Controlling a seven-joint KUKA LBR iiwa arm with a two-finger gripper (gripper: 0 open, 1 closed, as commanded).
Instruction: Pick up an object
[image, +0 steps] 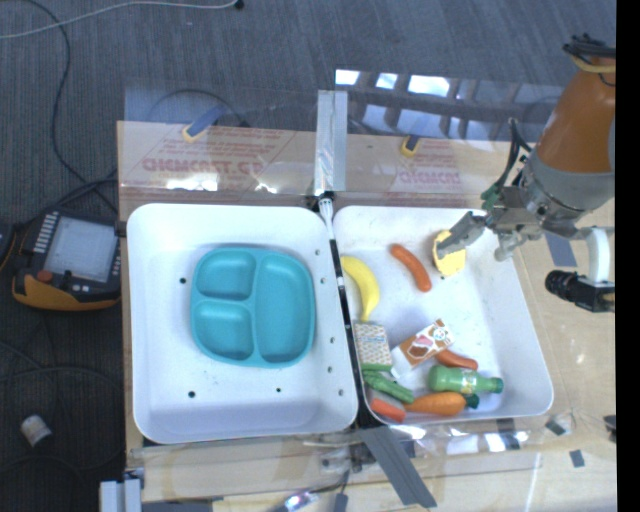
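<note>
The bench (150, 160) carries two shallow white bins touching side by side: the left bin (150, 330) and the right bin (520, 330). Along its far side lies a brown printed board (230, 160), with a metal upright (331, 140) between.

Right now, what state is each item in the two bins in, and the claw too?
Claw: above the right bin's far side, beside the yellow piece.
Yellow piece: lying in the bin, next to the claw.
Sausage: lying free, slanted.
Banana: lying against the divider.
Green bottle: on its side.
Carrot: lying flat.
Blue tray: upright in the left bin.
</note>
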